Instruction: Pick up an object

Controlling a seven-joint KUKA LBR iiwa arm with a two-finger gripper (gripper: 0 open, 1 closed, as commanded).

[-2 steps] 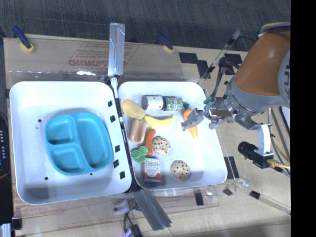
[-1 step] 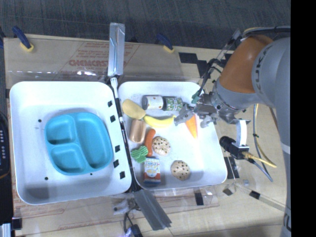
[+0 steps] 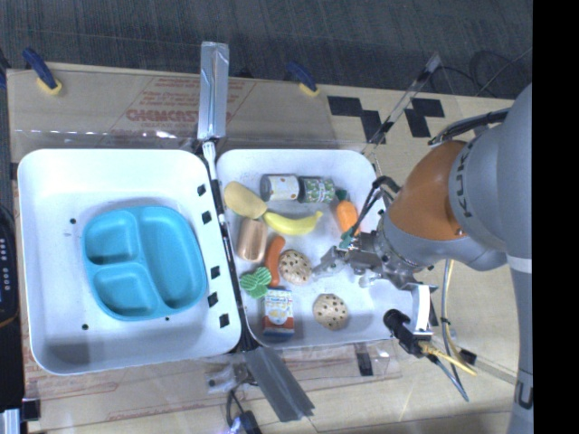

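Note:
The right bin (image 3: 362, 165) holds several toy foods. A small bottle (image 3: 298, 188) lies along its far side, with a yellow lemon-like piece (image 3: 244, 199) and a banana (image 3: 294, 221) beside it. An orange carrot piece (image 3: 346, 215) sits just above my gripper (image 3: 339, 254). My gripper is low inside the bin, right of a round cookie (image 3: 294, 266) and above a second cookie (image 3: 331, 310). A brown roll (image 3: 251, 240), an orange stick (image 3: 274, 253), a green piece (image 3: 256, 283) and a small carton (image 3: 279, 313) lie on the bin's left side. I see nothing held in the gripper.
The left bin (image 3: 45, 179) contains a blue divided tray (image 3: 145, 260). A metal clamp bar (image 3: 213, 89) stands at the far end of the wall between the bins. The arm's orange band (image 3: 432, 206) hangs over the right bin's right rim.

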